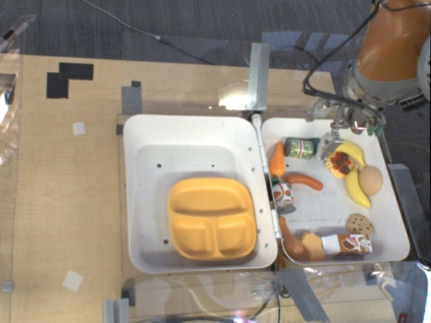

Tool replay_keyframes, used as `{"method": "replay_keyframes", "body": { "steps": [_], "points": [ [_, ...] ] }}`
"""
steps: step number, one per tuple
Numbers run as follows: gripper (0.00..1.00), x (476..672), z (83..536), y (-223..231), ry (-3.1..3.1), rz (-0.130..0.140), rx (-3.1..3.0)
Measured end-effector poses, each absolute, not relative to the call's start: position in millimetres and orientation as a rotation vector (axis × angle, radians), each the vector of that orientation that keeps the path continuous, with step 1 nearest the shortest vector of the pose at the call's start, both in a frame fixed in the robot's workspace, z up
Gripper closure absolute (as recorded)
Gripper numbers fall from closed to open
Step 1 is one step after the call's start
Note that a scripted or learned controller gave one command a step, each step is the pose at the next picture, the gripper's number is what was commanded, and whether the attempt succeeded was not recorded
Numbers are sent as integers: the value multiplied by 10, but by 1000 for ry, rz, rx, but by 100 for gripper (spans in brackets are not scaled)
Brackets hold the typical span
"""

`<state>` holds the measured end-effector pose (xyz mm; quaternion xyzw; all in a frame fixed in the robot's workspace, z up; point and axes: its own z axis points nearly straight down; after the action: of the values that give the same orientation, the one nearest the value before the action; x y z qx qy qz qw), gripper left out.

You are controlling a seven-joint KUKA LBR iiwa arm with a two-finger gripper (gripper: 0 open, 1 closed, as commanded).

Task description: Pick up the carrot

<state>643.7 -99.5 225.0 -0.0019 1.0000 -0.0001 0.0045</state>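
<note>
- Gripper sits in the right bin near its 1 o'clock corner, fingertips just over the top end of the banana and the red-and-yellow fruit piece. Cannot tell its state, too small and cluttered.
- Nothing visibly held.
- Green can lies just at 9 o'clock of the gripper — between it and the target.
- Carrot is further out at 9 o'clock, against the divider wall on the bin's left side, around 10 o'clock in the bin.
- Risk: a descent from here likely lands on the banana or can, not the carrot — the gripper is well off target.
- Risk: carrot hugs the wall, so one finger may hit the rim; the sausage and small can crowd its lower end.
- Carrot looks short, orange, tapered, smooth — roughly upright in view, could slip from a pinch.
</note>
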Motion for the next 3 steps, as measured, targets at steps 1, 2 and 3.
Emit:
{"method": "replay_keyframes", "body": {
  "steps": [1, 2, 3],
  "points": [
    [0, 6350, 891, -860, 3125, 2, 152],
    [0, 5688, 901, -940, 3126, 0, 94],
    [0, 6168, 893, -828, 3125, 1, 102]
  ]
}}
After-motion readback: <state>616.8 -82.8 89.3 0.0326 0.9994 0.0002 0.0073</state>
